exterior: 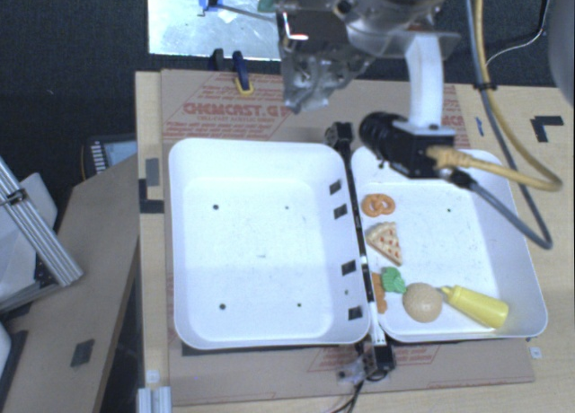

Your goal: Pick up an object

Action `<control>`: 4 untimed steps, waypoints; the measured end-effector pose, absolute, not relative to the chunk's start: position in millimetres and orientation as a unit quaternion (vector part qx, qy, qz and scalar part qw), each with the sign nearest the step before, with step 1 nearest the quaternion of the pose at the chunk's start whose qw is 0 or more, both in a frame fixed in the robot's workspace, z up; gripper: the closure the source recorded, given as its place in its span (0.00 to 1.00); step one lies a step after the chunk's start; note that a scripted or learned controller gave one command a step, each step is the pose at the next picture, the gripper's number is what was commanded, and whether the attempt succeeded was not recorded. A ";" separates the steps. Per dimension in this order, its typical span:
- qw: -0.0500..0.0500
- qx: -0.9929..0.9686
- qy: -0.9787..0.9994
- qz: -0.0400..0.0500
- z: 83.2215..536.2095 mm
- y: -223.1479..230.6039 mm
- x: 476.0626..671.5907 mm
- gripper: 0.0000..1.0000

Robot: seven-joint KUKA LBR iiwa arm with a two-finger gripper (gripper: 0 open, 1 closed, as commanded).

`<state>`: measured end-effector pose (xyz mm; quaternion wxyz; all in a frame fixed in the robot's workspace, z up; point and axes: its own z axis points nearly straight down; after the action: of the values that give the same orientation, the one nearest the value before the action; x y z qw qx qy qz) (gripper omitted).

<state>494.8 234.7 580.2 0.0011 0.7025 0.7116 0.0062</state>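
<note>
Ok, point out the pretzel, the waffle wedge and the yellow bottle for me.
pretzel (378, 206), camera view, on its twisted middle.
waffle wedge (385, 242), camera view, on its gridded face.
yellow bottle (479, 305), camera view, on its body.

bins (256, 155): 2, white, small black dots on left floor | pretzel (378, 205): orange-brown | wedge (384, 242): tan, waffle-grid pattern, orange rim | bottle (476, 305): yellow | ball (422, 303): beige | leafy piece (393, 278): green | bench board (225, 101): tan, red lettering | cable (512, 171): yellow
</note>
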 end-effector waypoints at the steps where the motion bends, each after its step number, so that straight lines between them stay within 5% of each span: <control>1: 0.001 0.702 0.712 0.007 591.3 234.7 495.0 1.00; 4: 0.002 0.700 0.714 0.011 625.0 234.7 495.3 1.00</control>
<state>495.3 234.7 625.0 0.0017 0.6998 0.7143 0.0110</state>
